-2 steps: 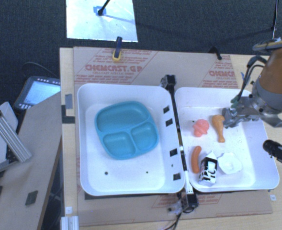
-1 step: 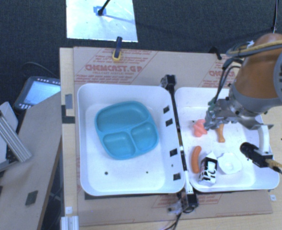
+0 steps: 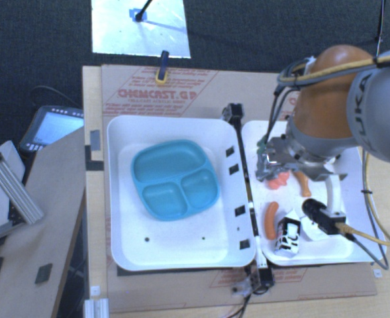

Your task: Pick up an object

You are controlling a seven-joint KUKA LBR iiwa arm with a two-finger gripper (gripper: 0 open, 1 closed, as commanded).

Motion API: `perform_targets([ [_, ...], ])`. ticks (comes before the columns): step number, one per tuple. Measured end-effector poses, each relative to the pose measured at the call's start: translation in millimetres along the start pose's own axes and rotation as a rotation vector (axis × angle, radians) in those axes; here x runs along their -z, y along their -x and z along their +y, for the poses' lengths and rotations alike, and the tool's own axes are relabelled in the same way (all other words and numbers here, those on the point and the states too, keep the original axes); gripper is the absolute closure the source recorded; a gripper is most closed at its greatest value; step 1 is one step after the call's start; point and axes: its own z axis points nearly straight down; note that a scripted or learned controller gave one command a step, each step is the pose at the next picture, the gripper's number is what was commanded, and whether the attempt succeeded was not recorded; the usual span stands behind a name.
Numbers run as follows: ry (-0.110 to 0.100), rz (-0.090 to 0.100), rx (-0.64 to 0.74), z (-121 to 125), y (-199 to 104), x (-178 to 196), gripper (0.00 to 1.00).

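Right bin (white) — fingers near pink piece, grip unclear.

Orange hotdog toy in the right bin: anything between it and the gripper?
Nothing visible. The orange hotdog toy lies exposed near the right bin's left wall; the gripper is just above it in frame, beside a pink piece.

Divided tray in the left bin; sausage and small objects in the right bin
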Motion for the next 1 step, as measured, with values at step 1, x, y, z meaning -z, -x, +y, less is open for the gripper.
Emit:
perform_targets([
  [1,-0.001,0.001,0.001,-6.2,-63.6,-3.5,1.0],
])
